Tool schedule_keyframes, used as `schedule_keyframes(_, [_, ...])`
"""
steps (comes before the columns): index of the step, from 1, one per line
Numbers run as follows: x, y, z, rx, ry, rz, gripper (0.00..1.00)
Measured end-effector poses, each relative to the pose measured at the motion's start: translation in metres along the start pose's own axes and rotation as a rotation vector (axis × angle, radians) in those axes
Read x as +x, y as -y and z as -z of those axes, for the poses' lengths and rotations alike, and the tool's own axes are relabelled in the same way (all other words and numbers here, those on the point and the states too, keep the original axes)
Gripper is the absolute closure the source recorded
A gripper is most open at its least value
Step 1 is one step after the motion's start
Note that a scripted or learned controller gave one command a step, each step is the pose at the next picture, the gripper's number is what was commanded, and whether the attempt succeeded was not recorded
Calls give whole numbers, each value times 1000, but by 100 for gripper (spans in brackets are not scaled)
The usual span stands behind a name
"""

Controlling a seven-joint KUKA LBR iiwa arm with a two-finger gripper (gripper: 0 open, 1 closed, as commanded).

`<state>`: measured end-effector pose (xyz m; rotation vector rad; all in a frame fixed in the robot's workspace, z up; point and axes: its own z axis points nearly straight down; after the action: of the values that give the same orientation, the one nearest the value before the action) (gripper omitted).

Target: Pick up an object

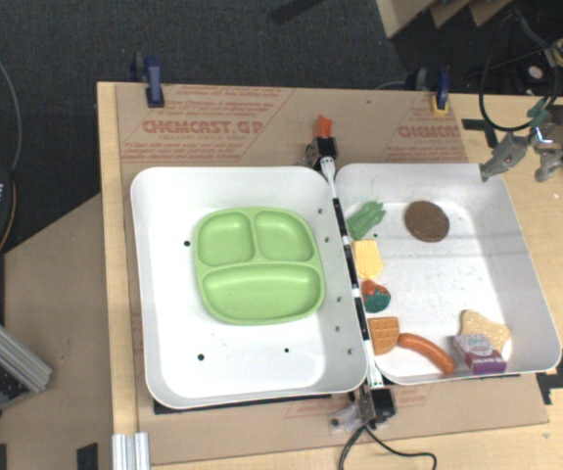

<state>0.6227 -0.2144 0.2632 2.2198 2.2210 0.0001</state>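
Observation:
The right bin holds several toy foods. A brown round patty lies near its back, with a green leafy piece to its left. A yellow block, a red and green piece and a small waffle line the left wall. An orange sausage, a purple block and a tan bread slice lie at the front. My gripper hangs over the bin's back right corner, open, with nothing between its fingers.
The left bin holds a green divided plate. A black divider with clamps runs between the bins. Cables and the arm's wrist crowd the upper right. Blue clamps hold the bench's back edge.

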Motion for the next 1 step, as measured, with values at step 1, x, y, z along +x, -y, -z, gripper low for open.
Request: schedule_keyframes(1, [54, -19, -179, 15, -8, 4, 0])
